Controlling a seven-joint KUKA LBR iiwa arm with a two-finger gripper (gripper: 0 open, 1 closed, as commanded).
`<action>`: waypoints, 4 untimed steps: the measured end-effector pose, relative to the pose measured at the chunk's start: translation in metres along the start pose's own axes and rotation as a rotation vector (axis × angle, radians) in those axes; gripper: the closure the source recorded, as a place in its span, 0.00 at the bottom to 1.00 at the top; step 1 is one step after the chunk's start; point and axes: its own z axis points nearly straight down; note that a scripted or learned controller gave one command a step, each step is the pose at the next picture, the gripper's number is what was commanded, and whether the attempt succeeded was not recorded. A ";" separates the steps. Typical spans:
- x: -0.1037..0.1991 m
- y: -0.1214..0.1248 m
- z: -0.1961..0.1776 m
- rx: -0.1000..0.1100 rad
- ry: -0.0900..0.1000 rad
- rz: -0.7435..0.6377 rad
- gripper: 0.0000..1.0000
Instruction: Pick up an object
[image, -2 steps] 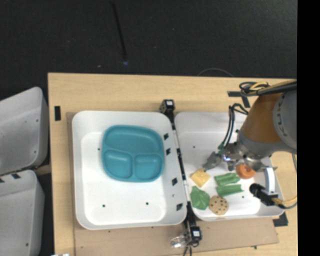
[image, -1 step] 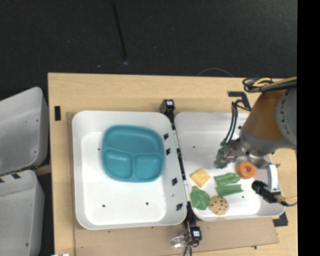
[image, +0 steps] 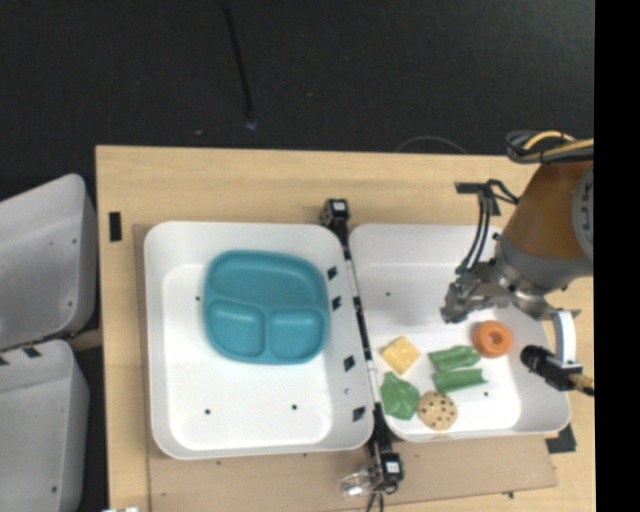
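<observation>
Two shallow white bins sit side by side on a light wooden surface (image: 240, 185), joined along a black clipped seam down the middle. The left bin (image: 175, 400) holds a teal divided plate (image: 266, 305) with three compartments, lying flat in the upper middle of that bin and well apart from everything else.

The right bin (image: 410, 255) holds a cluster of small toy foods along its lower half. A yellow cheese wedge (image: 401, 354) lies near the seam. Below it is a green leafy piece (image: 399, 398), and just beside that, to the right, a round tan cookie with dark specks (image: 437, 410). Two green bean-like pods (image: 456, 366) lie one above the other, roughly parallel, between the cheese wedge and an orange ring-shaped piece (image: 491, 339) that sits farther right.

The grey arm with its orange band (image: 545, 215) reaches in from the right, over the upper right part of the right bin. The end effector (image: 462, 303) hangs above the bin floor, just left of the orange ring-shaped piece and above the pods, with bare white bin floor beneath it. Nothing is visible between its fingers; whether they are apart or together cannot be told from this slanted overhead angle, since the wrist body covers most of them. Dark cables loop from the arm above it.
</observation>
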 end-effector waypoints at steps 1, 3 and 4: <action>-0.011 0.002 -0.060 -0.003 -0.002 -0.002 1.00; 0.047 0.012 -0.095 0.004 0.002 -0.011 1.00; 0.104 0.030 -0.100 0.002 0.003 -0.013 1.00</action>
